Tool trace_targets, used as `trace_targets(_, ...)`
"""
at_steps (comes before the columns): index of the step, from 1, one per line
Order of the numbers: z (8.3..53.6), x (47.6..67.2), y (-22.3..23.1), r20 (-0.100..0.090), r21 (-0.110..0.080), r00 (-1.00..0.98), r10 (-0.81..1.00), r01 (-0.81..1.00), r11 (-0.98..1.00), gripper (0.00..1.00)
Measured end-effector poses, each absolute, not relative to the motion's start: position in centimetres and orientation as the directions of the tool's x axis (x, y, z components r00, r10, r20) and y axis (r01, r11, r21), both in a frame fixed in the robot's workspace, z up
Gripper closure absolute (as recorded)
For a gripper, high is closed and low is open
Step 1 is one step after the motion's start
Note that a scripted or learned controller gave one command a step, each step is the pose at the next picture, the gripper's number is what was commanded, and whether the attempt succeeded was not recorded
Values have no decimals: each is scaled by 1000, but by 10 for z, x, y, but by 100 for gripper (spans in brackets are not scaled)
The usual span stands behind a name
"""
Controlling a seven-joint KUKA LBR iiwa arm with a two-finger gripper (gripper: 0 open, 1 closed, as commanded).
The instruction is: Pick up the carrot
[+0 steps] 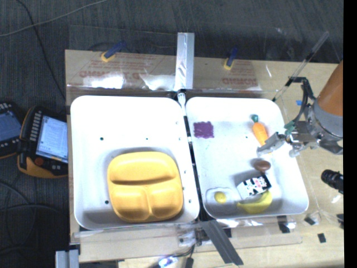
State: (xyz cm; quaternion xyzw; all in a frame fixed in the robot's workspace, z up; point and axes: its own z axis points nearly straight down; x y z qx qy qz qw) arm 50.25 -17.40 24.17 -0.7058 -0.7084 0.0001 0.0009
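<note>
The carrot [260,132] is small and orange with a green top, and it lies in the upper right part of the right bin [234,108]. My gripper [278,144] hangs over the bin's right side, just right of and slightly below the carrot, close to it. Nothing is visibly held. The arm's orange band [333,91] shows at the right edge.
A purple square [203,129], a brown round piece [261,164], a black-and-white block [254,185], a banana [256,202] and a small yellow fruit [221,196] share the right bin. A big yellow moulded piece [145,184] lies in the left bin [89,149].
</note>
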Motion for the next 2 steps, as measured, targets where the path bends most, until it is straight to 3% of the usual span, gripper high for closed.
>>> trace_targets(1,217,576,-192,-3,0,-109,994,994,109,0)
trace_targets(2,99,592,-205,-1,1,-188,982,982,188,0)
